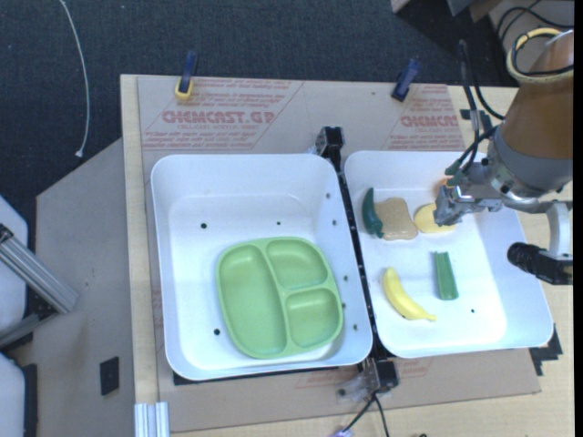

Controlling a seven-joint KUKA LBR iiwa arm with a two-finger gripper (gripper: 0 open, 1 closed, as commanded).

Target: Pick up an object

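Nothing is lifted yet: your jaws (446,209) hover over the pale yellow rounded piece (430,218), at twelve o'clock from the green stick (444,276); whether they're parted, you cannot tell.

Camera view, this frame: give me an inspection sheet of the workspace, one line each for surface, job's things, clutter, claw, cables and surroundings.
Surface: bench board bearing a left bin and a right bin.
Job's things: right bin holds a banana, green stick, dark green pepper, tan piece and yellow piece, partly hidden by the claw.
Clutter: green tray with three compartments in the left bin.
Claw: claw low over the yellow piece; grip cannot be judged.
Cables: white cable on the floor; black cables by the arm.
Surroundings: dark carpet, two clamps on the board's far edge.
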